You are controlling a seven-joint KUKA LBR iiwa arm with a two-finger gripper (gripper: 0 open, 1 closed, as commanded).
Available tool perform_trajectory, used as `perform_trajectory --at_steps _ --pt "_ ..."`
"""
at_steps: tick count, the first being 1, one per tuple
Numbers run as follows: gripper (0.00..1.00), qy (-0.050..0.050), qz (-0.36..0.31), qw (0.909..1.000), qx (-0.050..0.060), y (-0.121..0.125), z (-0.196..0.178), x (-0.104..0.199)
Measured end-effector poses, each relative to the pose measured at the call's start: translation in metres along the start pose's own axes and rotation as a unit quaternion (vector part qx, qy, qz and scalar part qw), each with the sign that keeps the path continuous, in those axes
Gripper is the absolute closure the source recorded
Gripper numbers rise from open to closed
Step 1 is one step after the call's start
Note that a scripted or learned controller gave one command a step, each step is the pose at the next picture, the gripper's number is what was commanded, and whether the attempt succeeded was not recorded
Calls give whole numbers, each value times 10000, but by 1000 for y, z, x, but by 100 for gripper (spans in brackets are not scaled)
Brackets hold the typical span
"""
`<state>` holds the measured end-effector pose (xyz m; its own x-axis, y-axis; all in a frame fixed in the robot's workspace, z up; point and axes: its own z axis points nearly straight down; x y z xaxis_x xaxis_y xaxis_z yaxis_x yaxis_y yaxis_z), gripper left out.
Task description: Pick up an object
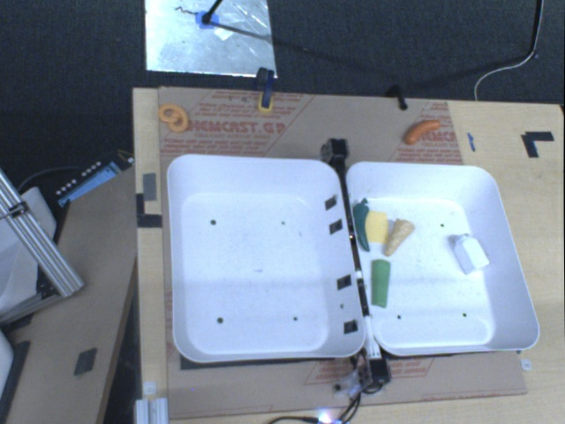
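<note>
Nearest in the right bin is a bare strip of its floor. Just beyond that, close to this bin's left wall, a green block lies lengthwise. Further in, toward the bin's right wall, rests a white block, well apart from the others. Beyond the green block, by the bin's left wall, 3 things cluster: a tan cone tilted against a yellow piece, and a dark green piece touching the yellow one on the wall side.

How the gripper stands I cannot tell.

The left bin sits against the right bin's left wall, and black clips line the seam between the 2. Both rest on a board. On the board past the right bin's far edge lies an orange sausage. Far to that bin's left, near the board's far corner, lies an orange ring. A yellow clamp grips the board's far edge, and past it a foil sheet lies on the dark floor
</note>
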<state>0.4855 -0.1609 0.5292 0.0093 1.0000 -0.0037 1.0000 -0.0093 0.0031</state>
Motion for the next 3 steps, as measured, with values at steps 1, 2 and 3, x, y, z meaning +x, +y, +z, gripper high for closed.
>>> perform_trajectory --at_steps 1,2,3 --pt "100 23 -92 10000 13 1 35 60" --pt "100 -13 -6 10000 -25 1 -8 -52" --pt "100 38 -94 9999 56 1 109 20"
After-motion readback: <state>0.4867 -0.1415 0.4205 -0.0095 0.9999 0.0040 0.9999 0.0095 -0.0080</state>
